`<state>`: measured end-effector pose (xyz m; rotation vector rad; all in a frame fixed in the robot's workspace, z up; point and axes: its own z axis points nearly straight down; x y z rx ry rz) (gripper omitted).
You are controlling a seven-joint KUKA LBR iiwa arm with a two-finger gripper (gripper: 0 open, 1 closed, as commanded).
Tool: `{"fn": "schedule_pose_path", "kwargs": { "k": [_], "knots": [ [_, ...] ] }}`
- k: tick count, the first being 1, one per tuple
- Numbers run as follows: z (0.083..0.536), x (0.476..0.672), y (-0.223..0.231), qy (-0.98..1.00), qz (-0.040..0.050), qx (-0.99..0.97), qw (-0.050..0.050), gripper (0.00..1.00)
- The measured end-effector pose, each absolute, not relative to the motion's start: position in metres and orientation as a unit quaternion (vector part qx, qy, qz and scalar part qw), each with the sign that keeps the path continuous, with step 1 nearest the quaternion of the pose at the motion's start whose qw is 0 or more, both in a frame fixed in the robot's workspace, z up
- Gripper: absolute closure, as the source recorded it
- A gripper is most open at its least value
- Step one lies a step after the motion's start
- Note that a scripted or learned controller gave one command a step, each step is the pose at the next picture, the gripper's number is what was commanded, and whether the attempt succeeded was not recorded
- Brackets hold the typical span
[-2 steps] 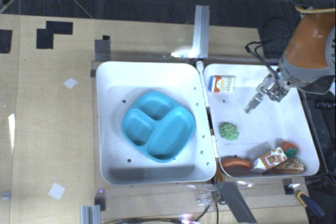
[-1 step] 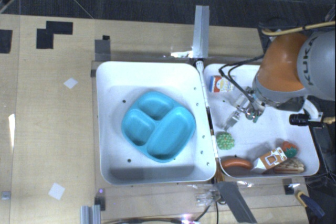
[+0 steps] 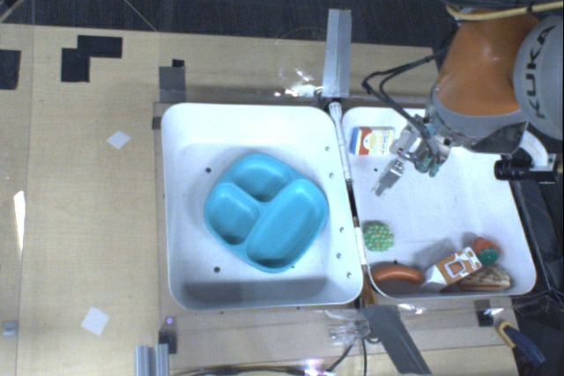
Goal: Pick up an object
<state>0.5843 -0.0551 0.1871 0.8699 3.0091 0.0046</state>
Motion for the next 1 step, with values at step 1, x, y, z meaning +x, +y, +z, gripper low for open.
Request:
{"fn": "schedule_pose_path", "kwargs": {
  "k": [1],
  "knots": [
    [0.1041, 0.5452, -0.0832, 0.960, 0.0032, 0.279, 0.013, 0.00]
  ]
}}
